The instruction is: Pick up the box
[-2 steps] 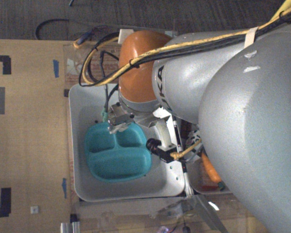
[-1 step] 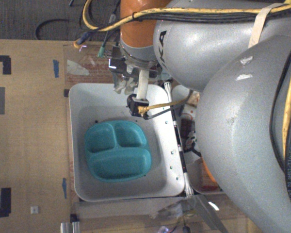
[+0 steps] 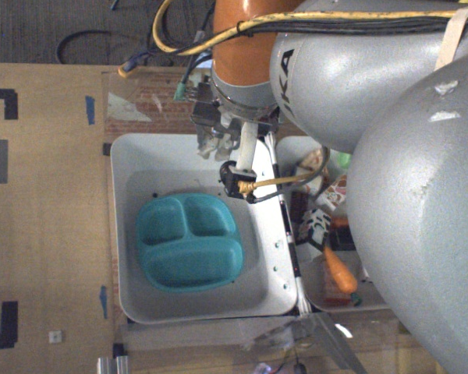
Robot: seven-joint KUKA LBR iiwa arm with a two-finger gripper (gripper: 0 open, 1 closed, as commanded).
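The arm's big grey links (image 3: 405, 170) lie closest to the camera, filling the view from 3 o'clock and covering much of the right bin (image 3: 327, 301). From there the arm runs toward 11 o'clock to the orange band (image 3: 246, 22) at the top of the view, then turns down through the wrist. The claw (image 3: 211, 142) hangs below the wrist, pointing down over the 12 o'clock end of the left bin (image 3: 118, 209), just inside its rim. From this angle it cannot be told how far the claw is open, or whether it has hold of anything.

Beneath the claw, at about 6 o'clock from it, a teal divided plate (image 3: 189, 240) lies flat on the left bin's floor, apart from the claw.

The box (image 3: 339, 192), as far as it can be made out, is a red-and-white printed pack in the right bin, at roughly 4 o'clock from the claw, across the wall between the bins. It is half hidden under the arm, amid clutter. An orange carrot-shaped thing (image 3: 339, 273) lies at 6 o'clock from it.
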